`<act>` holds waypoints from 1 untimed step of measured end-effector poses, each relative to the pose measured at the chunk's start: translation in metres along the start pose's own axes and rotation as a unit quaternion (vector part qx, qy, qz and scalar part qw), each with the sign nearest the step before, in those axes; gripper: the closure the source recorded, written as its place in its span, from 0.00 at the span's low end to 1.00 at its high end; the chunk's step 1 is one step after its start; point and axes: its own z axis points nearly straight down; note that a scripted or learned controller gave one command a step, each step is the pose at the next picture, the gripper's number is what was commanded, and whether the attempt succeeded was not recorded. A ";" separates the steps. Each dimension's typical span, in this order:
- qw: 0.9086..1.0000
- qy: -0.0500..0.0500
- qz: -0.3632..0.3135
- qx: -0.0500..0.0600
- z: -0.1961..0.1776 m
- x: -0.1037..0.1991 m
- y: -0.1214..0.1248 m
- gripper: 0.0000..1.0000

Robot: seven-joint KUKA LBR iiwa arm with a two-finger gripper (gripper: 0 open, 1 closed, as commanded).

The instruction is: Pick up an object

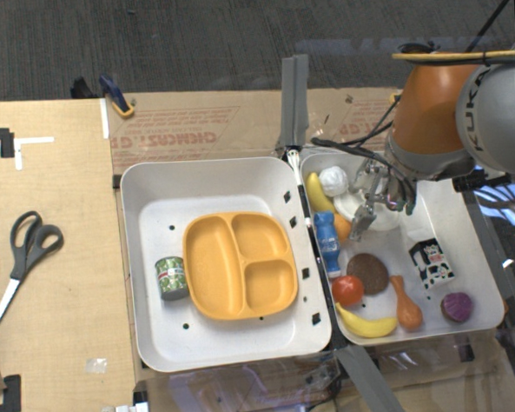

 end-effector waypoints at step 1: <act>0.999 0.002 0.050 0.000 0.001 -0.004 0.005 0.00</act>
